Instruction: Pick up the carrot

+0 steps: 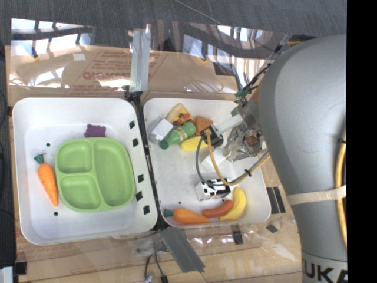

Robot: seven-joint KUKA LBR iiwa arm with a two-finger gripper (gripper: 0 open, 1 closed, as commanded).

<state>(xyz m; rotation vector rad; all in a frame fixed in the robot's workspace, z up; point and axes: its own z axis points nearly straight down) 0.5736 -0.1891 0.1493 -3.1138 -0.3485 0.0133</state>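
Observation:
An orange carrot point(48, 183) with a green top lies in the left bin point(23, 128), against the left side of a green divided plate point(94, 173). A second orange carrot point(189, 216) lies along the front wall of the right bin point(177, 181), its green end pointing left. My gripper point(237, 144) hangs over the right half of the right bin, with cables looping below it. It is well above and behind the second carrot and far from the first. Nothing is visibly held.
Toys crowd the right bin: a red pepper point(221, 208) and a banana point(237, 204) beside the front carrot, a cow-patterned piece point(213, 189), a green bottle point(177, 135), a pizza slice point(178, 112). A purple piece point(95, 130) lies behind the plate.

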